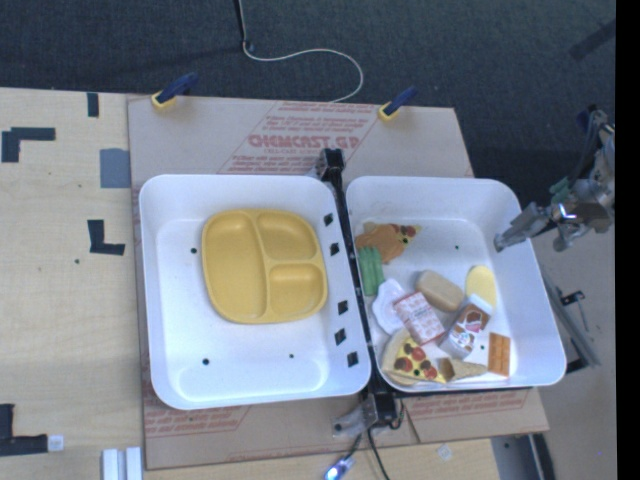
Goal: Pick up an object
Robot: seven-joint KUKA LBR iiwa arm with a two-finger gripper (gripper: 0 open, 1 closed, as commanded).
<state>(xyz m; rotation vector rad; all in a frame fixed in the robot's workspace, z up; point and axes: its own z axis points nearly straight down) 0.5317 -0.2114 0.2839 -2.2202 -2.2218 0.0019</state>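
Observation:
The right white bin [455, 193] holds several toy foods. Among them are a brown bear-shaped piece [385, 238], a green piece [370, 269], a tan bread loaf [440, 290], a pale yellow piece [482, 286], a pink-labelled packet [418, 316], a small can [466, 331], a pizza slice [413, 360] and an orange cracker [499, 353]. My gripper [512, 232] hangs at the bin's right rim, above and to the right of the yellow piece, apart from all the objects. Nothing is seen in it.
The left white bin [170, 368] holds a yellow divided plate [265, 265]. A black divider strip [342, 258] runs between the bins. Both bins rest on cardboard [300, 138] held by clamps [175, 89] at the back. A cable [300, 53] lies behind.

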